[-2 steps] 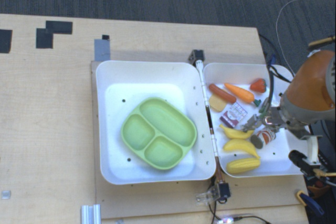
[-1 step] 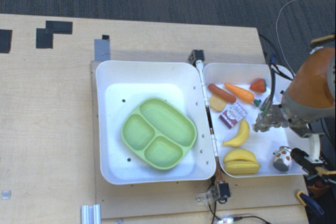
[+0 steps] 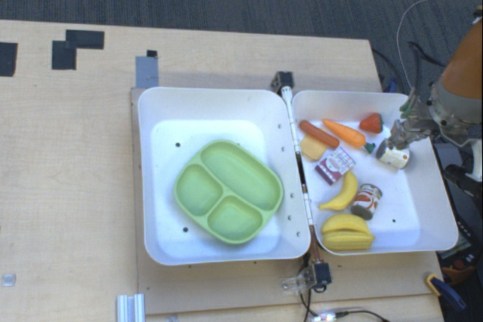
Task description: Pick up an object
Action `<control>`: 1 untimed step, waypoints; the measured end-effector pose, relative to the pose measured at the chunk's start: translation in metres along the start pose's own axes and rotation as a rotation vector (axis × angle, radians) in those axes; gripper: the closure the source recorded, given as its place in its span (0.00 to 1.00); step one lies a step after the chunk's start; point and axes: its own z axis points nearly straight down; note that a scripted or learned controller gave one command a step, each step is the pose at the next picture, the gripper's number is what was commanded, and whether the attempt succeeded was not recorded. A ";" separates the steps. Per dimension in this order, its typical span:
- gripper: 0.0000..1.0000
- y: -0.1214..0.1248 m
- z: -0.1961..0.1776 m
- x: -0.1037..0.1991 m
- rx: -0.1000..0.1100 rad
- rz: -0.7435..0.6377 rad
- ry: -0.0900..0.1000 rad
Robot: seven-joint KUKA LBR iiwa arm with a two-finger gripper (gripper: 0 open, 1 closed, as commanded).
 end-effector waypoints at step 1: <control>1.00 0.079 0.052 0.026 0.003 -0.002 0.003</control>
